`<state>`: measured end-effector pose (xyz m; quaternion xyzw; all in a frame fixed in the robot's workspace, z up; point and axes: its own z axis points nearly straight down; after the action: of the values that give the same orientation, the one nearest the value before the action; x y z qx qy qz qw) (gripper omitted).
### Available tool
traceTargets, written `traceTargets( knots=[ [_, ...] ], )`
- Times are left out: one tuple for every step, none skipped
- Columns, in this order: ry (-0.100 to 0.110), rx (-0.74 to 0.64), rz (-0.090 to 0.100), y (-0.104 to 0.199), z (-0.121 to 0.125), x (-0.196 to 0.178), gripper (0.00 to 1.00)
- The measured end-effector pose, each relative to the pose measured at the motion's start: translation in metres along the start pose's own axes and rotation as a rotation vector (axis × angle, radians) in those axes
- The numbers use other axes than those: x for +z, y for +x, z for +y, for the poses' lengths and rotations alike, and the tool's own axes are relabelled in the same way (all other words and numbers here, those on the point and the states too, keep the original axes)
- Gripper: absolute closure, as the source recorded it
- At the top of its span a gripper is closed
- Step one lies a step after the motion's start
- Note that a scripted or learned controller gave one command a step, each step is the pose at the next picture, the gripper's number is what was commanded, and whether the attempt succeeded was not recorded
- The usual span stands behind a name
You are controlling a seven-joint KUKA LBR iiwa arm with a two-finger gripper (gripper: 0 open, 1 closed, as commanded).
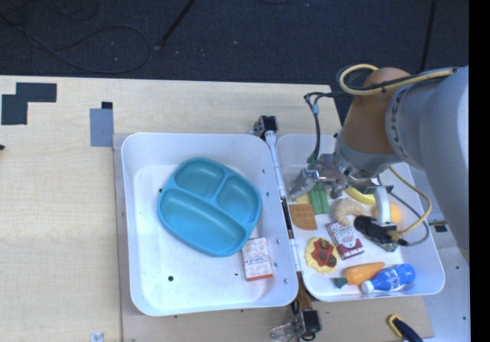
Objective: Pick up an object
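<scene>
The arm (417,115) enters from the right and reaches down into the right bin (436,275); the gripper (320,180) sits low at the upper left part of that bin, close to the divider between the two bins; whether its jaws are spread or pressed together cannot be determined, and no object is visibly clamped.

Right bin contents lie crowded beneath and beside the gripper: a green item (319,200) just below it; a toast slice (303,216) against the left wall; a banana (360,197) partly under the wrist; a small pizza (322,253) lower down; a red-and-white packet (346,239) beside the pizza; a carrot (361,272) and a blue bottle (392,278) near the front edge, touching or nearly so.

The left bin (145,287) holds a blue divided plate (208,206), lying flat, and a small carton (257,258) near its front right corner, just beside the plate.
</scene>
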<state>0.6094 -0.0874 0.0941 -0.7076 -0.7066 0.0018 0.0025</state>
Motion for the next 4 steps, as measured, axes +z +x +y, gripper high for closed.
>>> traceTargets(
  knots=[
    [0.001,0.001,0.001,-0.013,-0.025,-0.015,0.00],
    [-0.004,-0.001,0.001,0.000,0.017,0.007,0.00],
    [-0.003,0.000,-0.001,-0.046,-0.001,0.007,0.00],
    [0.002,0.001,0.003,-0.046,-0.001,0.000,1.00]
  ],
)
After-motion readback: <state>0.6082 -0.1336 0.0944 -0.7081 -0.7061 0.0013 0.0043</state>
